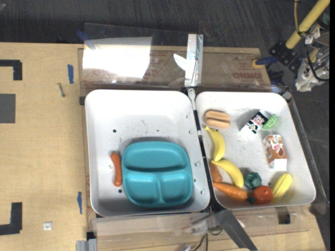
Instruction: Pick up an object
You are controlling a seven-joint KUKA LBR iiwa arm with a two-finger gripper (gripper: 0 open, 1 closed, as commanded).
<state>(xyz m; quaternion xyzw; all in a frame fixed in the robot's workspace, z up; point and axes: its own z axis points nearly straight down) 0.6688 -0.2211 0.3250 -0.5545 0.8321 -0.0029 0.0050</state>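
The right bin holds several toy foods. A hot dog lies at its far left, with a small black-and-white box and a green piece to its right. Two bananas run down the left side. Along the near edge lie a carrot, a dark green vegetable, a red tomato and a small yellow fruit. A brown and white carton lies at the right. In the left bin, an orange sausage lies beside a teal divided plate.
A clear plastic sheet and a metal upright stand behind the bins. Yellow hose and cabling sit at the far right corner. The wooden bench stretches to the left.
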